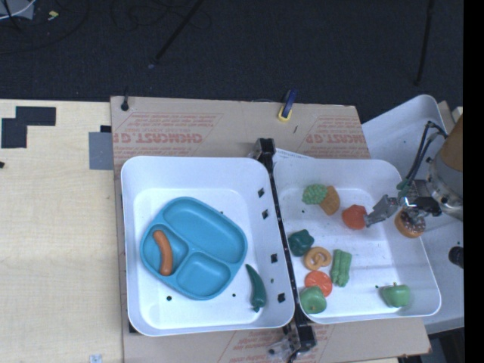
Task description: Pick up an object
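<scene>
grey gripper [389,209] hangs with fingers apart and holding nothing beside the red tomato [354,217].

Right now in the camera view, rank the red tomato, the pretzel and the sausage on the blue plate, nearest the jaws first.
1. Red tomato, right bin, just left of the gripper.
2. Pretzel, right bin, lower left.
3. Sausage, on the blue plate, left bin.

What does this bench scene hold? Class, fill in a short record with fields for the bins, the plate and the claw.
left bin: blue divided plate, dark green vegetable beside it
on plate: orange sausage in the left compartment
right bin: a scatter of toy fruit and vegetables
claw: at the right bin's right side, close beside a red tomato
grasp: cannot tell
</scene>
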You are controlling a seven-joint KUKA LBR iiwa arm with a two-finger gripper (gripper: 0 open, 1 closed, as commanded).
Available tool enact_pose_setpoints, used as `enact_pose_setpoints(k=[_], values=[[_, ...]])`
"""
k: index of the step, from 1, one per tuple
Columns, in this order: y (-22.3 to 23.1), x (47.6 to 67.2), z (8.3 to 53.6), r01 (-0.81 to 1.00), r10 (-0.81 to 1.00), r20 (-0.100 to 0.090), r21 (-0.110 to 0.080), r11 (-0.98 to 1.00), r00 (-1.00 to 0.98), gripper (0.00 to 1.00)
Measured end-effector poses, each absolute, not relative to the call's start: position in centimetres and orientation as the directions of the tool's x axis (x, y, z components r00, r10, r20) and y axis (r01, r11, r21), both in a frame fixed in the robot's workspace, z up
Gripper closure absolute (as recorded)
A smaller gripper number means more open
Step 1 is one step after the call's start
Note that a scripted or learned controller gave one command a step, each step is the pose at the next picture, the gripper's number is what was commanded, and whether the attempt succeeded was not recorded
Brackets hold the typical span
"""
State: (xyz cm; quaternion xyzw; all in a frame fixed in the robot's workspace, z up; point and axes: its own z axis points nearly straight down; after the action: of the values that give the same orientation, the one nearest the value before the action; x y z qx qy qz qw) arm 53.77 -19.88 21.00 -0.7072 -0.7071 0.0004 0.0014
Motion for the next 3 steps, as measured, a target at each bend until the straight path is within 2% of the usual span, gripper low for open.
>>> enact_pose_setpoints(k=[1,2,3], values=[[-20.3,54.1,14.8,1.0,1.0,0.003,-0.007,0.001,-0.001,0.0],[-19.1,53.9,9.1,1.0,1.0,0.003,-0.002,0.002,-0.002,0.0],[-19.1,54.0,9.1,1.0,1.0,0.002,0.001,-0.001,0.001,0.0]])
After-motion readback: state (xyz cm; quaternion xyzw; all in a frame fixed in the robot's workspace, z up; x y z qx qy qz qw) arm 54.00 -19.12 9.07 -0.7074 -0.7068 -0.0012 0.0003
